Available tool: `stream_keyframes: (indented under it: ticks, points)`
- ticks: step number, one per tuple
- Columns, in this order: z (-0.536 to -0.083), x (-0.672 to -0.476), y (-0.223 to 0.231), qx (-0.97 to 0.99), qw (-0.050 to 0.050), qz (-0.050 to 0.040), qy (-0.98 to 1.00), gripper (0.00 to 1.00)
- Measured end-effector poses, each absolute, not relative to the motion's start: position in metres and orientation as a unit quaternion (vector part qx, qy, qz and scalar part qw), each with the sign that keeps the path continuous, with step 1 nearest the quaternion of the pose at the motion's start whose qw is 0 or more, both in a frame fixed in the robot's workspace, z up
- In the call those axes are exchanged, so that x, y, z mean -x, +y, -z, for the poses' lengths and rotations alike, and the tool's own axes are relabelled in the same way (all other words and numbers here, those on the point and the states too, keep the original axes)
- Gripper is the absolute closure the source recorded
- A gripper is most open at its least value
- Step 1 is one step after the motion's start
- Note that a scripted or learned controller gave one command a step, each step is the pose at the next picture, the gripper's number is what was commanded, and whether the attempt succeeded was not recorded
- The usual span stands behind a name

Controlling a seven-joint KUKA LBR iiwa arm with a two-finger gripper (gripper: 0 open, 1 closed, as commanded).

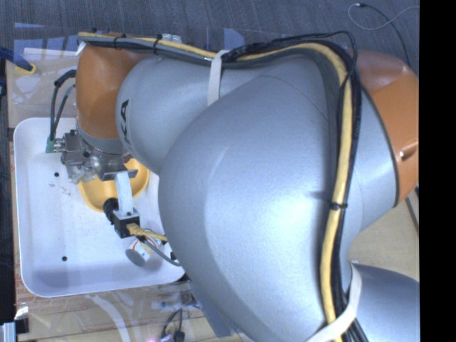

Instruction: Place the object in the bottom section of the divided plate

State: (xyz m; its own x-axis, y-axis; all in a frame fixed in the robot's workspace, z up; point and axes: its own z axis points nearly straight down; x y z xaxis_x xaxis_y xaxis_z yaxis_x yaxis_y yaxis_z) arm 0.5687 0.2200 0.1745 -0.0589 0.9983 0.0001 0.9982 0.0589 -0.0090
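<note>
A yellow plate [95,192] lies in the left white bin [35,262], mostly hidden under the arm's wrist; only its left and lower rim shows, and its sections are out of sight. The gripper [75,164] hangs from the orange-banded wrist right over the plate's upper left part. Grey metal parts and cables cover its tip. No separate task object can be made out between the plate and the wrist.
The big grey arm [271,191] covers the middle and right of the view, including the right bin. A black and yellow cable plug [128,226] and a small grey cylinder [137,256] hang over the left bin's floor. Wooden bench [21,70] edges frame the bin.
</note>
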Motion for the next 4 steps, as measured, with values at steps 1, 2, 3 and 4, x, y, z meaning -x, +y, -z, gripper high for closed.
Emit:
stream_keyframes:
  ticks: [1, 2, 3, 4]
  points:
    - [-0.298, -0.505, 0.202, 0.663, 0.000, -0.0008, -0.749, 1.00]
    - [-0.298, -0.505, 0.202, 0.662, 0.000, -0.0013, -0.749, 0.00]
    - [-0.236, -0.595, 0.211, 0.604, 0.000, -0.0016, -0.797, 0.00]
    - [-0.113, -0.570, 0.208, 0.653, -0.002, 0.0044, -0.757, 0.00]
